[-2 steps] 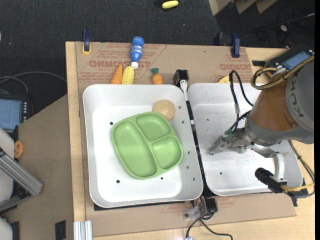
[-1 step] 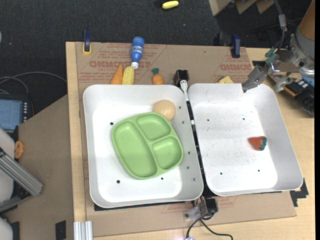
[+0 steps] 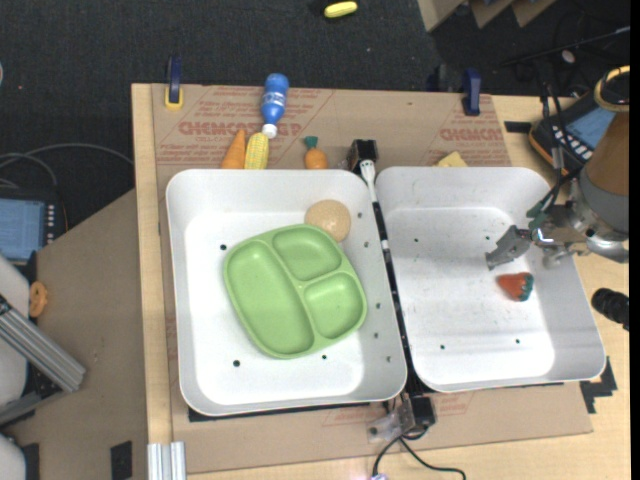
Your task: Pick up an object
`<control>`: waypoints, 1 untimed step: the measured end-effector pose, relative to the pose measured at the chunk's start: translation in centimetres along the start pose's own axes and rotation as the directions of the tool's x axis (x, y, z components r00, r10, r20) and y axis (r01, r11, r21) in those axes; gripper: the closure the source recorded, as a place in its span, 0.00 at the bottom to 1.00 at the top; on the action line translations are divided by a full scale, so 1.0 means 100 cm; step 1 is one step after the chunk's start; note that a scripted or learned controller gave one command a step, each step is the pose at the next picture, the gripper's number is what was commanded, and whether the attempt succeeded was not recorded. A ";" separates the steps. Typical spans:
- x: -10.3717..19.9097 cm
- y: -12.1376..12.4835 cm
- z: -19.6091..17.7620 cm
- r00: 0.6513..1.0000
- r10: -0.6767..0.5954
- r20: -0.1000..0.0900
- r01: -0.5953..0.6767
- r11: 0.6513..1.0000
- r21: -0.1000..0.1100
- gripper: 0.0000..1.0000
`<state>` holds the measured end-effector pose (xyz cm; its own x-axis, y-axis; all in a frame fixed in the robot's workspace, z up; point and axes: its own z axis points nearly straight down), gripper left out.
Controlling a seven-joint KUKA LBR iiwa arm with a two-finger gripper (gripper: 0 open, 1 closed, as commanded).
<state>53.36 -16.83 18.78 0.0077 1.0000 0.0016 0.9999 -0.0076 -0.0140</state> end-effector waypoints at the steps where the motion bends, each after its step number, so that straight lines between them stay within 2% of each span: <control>1: -0.005 -0.049 0.109 1.000 -0.004 -0.001 0.004 1.000 -0.007 0.00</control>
<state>48.35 -17.31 7.92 0.0040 1.0000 0.0025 1.0000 -0.0040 -0.0067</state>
